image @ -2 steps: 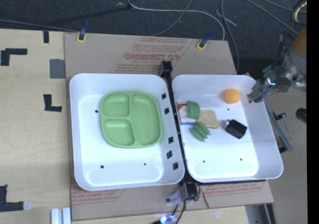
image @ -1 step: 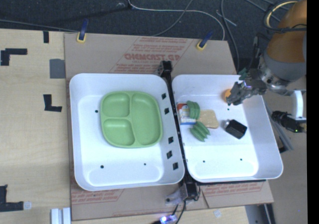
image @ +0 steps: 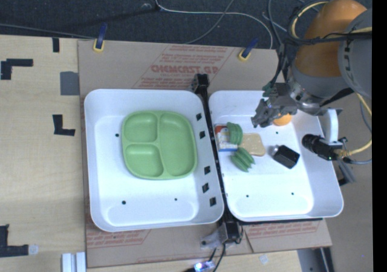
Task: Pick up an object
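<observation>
Gripper [image: 266, 113] hangs over the upper middle of the right bin [image: 302, 204]; whether it is open or closed cannot be told from this slant, and nothing visibly sits in it. Candidate objects cluster in that bin: a small orange ball-like thing [image: 282, 120] just beside the gripper and partly hidden by it, a black block [image: 285, 156] below it, a tan flat piece [image: 253, 143], two green ridged items [image: 242, 159] and a small printed pack [image: 225, 138] against the divider. The orange thing looks the nearest target: probably light, rounded and smooth, so likely to roll or squirt out; best taken across its widest part from straight above. No clear long axis on it. The black block looks rigid and light, easier to pinch across its short sides; its long axis runs diagonally, upper-left to lower-right. The left bin [image: 103, 144] carries a green divided tray [image: 159, 144].
</observation>
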`<action>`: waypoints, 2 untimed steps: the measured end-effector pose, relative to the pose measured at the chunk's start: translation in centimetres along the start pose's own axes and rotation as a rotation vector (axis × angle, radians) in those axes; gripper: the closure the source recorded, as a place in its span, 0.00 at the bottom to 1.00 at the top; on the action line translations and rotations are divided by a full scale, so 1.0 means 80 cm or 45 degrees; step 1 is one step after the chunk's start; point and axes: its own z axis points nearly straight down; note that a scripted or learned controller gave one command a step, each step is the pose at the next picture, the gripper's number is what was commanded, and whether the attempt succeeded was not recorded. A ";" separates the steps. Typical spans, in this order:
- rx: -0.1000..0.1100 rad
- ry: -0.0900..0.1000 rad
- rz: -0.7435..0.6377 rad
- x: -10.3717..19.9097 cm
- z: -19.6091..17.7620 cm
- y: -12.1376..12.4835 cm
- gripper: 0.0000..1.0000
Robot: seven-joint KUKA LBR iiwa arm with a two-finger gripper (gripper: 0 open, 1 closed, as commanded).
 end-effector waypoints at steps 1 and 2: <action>0.000 0.000 -0.001 0.070 0.001 0.011 1.00; 0.000 0.000 0.001 0.125 0.002 0.011 1.00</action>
